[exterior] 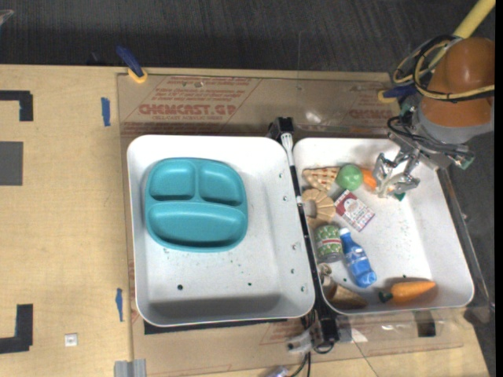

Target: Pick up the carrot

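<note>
An orange carrot (410,290) lies in the right white plastic bin's (458,234) near corner; a teal divided tray (196,203) sits in the left white bin (259,265).

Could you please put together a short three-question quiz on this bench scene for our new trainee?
1. True or false: the carrot lies in the left bin.
2. What sits in the left bin? A) a teal divided tray B) a blue bottle C) a green can
3. Fill in: the gripper hovers near the ____ end of the right bin, away from the carrot.

Key: 1. False, it lies at the near edge of the right bin. 2. A. 3. Far.
</note>
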Available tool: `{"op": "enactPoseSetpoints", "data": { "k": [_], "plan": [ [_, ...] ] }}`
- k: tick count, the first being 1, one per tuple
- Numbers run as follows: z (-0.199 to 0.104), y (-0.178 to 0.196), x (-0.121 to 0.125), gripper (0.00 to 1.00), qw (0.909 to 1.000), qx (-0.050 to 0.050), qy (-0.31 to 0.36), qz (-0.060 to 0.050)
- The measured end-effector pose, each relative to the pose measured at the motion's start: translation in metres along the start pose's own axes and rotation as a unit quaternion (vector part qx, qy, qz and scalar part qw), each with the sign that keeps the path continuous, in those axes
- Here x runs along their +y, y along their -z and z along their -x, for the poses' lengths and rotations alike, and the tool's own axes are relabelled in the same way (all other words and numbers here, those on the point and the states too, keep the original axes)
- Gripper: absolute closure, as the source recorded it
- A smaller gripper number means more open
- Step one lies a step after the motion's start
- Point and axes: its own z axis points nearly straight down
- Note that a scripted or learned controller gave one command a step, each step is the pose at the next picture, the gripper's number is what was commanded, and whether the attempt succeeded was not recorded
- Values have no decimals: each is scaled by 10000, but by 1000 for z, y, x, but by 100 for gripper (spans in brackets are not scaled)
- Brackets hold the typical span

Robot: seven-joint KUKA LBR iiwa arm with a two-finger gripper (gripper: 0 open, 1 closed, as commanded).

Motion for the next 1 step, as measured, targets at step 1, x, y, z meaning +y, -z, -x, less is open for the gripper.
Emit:
{"op": "enactPoseSetpoints", "data": {
  "k": [1],
  "plan": [
    [0,-1,0,0,10000,4,0,8]
  ]
}}
